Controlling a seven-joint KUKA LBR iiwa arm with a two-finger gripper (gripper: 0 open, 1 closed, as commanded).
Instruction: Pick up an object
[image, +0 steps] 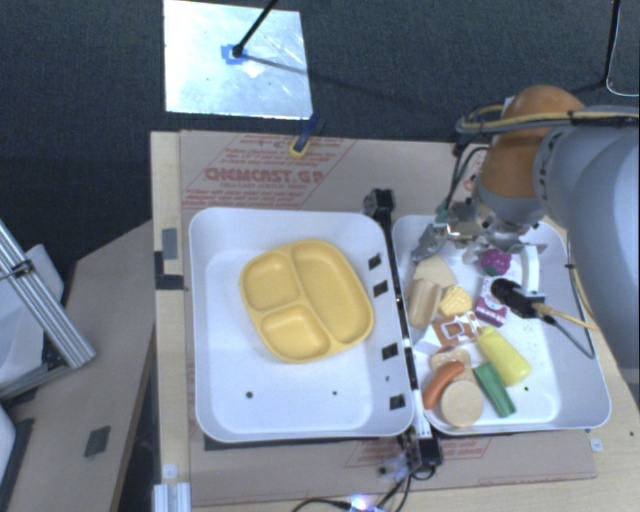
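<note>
Arm (600, 190): smooth rounded grey shell, seen w/ an orange band (525, 140) above the wrist. Yellow and black cables (500, 118) are looped over the band. Below it, a dull metal gripper (462, 232) assy w/ angular parts is seen; details too blurred.

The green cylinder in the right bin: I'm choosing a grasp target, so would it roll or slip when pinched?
The green cylinder looks round and smooth, so it may roll. Neighbours touching it probably limit that. It seems rigid and light.
</note>
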